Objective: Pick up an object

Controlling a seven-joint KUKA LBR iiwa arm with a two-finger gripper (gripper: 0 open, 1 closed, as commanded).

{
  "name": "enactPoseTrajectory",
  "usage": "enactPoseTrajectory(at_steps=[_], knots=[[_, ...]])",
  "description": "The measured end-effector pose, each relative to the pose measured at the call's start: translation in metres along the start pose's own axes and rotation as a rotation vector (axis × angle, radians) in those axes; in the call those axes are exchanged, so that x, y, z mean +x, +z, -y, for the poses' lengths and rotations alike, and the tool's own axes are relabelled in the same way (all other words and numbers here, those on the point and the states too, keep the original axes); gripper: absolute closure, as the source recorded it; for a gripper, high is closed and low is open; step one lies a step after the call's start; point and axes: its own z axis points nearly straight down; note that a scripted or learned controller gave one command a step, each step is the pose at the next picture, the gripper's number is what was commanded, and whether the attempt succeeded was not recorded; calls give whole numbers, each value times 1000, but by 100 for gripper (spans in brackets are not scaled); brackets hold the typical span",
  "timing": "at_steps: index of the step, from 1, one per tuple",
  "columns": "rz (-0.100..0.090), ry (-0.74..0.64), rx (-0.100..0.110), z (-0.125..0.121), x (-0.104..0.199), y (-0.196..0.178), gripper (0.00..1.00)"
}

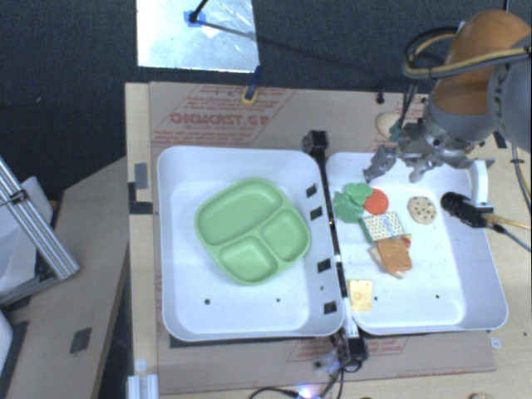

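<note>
The right bin (465,302) holds several small play-food items. A green leafy piece (352,201) touches a red disc (378,201), and a cookie (422,210) lies to their right. Below them a patterned packet (383,225) rests against a brown toast-like piece (393,257), and a yellow square (361,294) lies near the bin's left wall. My gripper (396,171) hangs over the bin's far end, above and behind the green piece and red disc. It is open, its fingers (373,169) spread with nothing between them.
A green three-compartment plate (252,231) lies in the left bin (179,306). A black divider with clips (326,223) runs between the bins. A black cylindrical part (462,208) juts over the right bin's right side. The arm's cables (424,48) loop above the wrist.
</note>
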Motion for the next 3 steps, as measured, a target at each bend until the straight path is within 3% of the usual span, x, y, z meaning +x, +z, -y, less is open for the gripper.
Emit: enactPoseTrajectory(at_steps=[1, 3], knots=[[1, -2, -11, -2, 0, -6, 0], [1, 1, -6, 5, -13, 110, 0]])
